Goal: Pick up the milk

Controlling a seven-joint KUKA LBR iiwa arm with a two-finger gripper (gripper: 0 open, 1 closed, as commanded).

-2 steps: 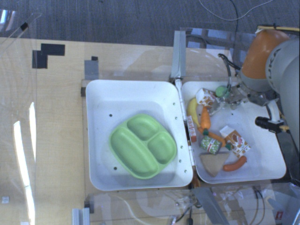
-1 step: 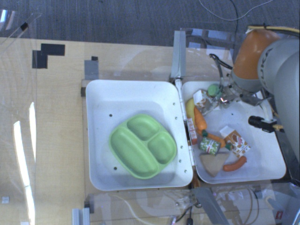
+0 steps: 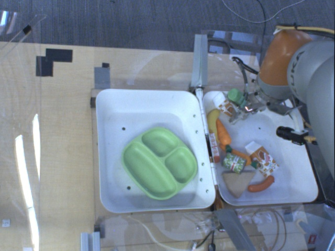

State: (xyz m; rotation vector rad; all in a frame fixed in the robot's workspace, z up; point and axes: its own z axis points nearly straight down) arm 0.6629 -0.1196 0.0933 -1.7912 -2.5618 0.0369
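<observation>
Pincer point(image 3: 242, 107) state unclear, right bin point(image 3: 293, 192); one carrot point(image 3: 223, 133), one sausage point(image 3: 260, 184), one plate point(image 3: 159, 162).

A robotics lab: a wooden bench point(image 3: 63, 156) with clear shields, two white bins point(image 3: 104, 140) at centre, loose cables point(image 3: 251, 9) upper right, grey carpet point(image 3: 131, 9) along the top

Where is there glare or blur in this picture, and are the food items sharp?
Camera view: bright glare streaks lie on the bench at left; the green plate is sharp; the small items in the right bin are soft, their labels unreadable; the gripper is slightly blurred.
</observation>
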